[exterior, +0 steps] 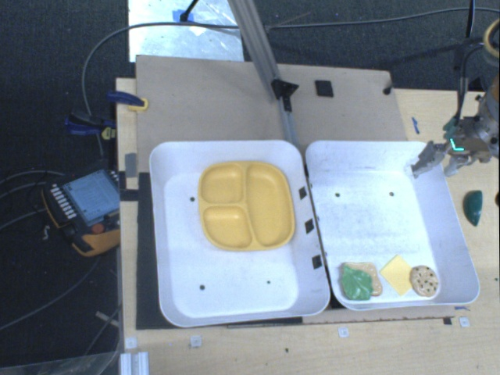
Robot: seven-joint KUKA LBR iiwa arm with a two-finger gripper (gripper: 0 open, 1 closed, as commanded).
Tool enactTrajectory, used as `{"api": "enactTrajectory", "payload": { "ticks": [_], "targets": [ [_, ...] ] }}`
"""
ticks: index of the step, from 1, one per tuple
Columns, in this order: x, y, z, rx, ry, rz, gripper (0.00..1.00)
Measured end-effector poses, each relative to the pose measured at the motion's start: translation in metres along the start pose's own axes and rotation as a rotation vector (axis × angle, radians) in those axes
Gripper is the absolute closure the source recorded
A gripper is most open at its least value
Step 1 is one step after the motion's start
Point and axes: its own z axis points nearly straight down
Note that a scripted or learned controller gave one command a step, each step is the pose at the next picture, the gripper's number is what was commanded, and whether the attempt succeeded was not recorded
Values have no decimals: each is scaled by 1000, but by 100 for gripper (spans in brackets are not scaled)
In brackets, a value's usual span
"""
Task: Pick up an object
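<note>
Three small food items lie along the near edge of the right bin (375, 178): a green leafy piece on a slice of toast (358, 281), a yellow cheese slice (397, 274) and a round cookie (423, 281). My gripper (439, 162) hovers over the bin's far right corner, well behind these items. It is open, with nothing between its fingers. The grey arm reaches in from the right edge of the view.
The left bin (180, 287) holds a yellow divided plate (246, 205). A teal object (473, 207) lies on the bench just outside the right bin's right rim. A slanted metal pole (258, 37) stands behind the bins.
</note>
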Motion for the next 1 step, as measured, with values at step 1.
{"api": "enactTrajectory", "payload": {
  "ticks": [1],
  "targets": [
    [0, 1, -1, -3, -1, 0, 0]
  ]
}}
